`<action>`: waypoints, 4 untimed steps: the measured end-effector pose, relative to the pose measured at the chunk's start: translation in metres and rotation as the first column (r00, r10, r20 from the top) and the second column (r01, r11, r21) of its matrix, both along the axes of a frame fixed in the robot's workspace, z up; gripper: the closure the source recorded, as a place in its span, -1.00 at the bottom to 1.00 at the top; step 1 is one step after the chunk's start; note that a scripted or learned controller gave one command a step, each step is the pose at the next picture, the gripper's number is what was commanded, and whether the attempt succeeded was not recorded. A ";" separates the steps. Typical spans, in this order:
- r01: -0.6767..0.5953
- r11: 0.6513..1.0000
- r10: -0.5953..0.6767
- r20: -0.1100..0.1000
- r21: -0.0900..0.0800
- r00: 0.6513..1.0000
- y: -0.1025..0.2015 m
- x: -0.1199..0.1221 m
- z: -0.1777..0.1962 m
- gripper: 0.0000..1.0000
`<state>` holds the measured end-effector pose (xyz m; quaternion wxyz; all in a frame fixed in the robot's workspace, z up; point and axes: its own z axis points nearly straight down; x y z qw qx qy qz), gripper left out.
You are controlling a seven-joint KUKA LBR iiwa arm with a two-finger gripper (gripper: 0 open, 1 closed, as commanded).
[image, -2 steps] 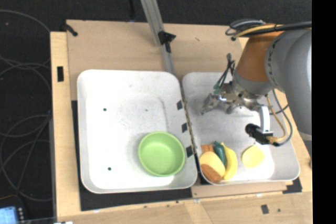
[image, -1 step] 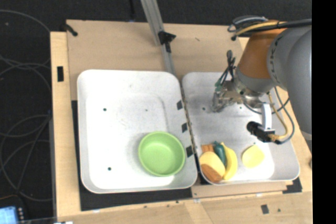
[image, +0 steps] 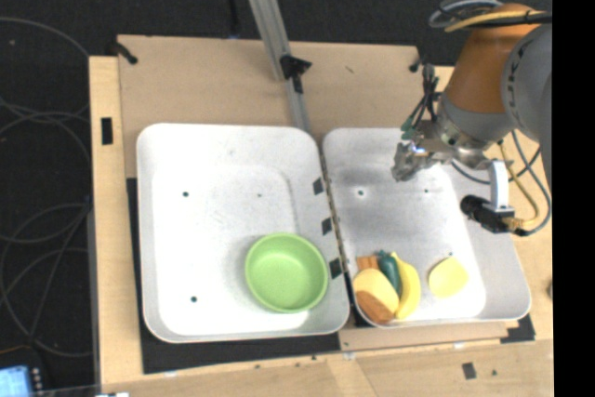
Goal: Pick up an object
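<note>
Where the grey arm with its orange band reaches in from the right, the jaws (image: 405, 165) hang over the upper part of the right bin (image: 372, 200), above bare white floor, and their tips are too small and blurred against the bin to tell how they stand or whether they touch the surface; nothing can be seen between them. Two shallow white bins sit side by side on the wooden worktop (image: 186, 79), touching along their inner edges. The left bin (image: 204, 191) holds one thing, a green bowl (image: 286, 271), upright near its lower right corner. The right bin holds a cluster in its lower left corner, well apart from the jaws: one yellow banana (image: 408, 289), one dark green item (image: 390, 275) lying against it, and one orange-brown rounded piece (image: 376, 299) pressed against the bin's front wall; these overlap so their outlines run together and the green one is hard to identify. Just to the right of them lies one pale yellow rounded object (image: 447, 278), apart from the cluster. A single grey metal pole (image: 265, 9) slants down from the top edge to the seam between the bins, cut off at the top. Black cables and a small black part hang beside the wrist, over the right bin's rim.
</note>
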<state>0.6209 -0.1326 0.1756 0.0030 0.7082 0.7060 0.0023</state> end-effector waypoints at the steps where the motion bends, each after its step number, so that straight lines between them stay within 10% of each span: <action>1: 0.000 1.000 0.000 -0.005 0.000 1.000 -0.007 -0.002 0.044 1.00; 2: -0.006 1.000 0.006 -0.001 0.000 1.000 -0.008 0.000 0.089 1.00; 4: -0.006 1.000 0.006 -0.007 0.001 1.000 0.085 -0.039 0.071 1.00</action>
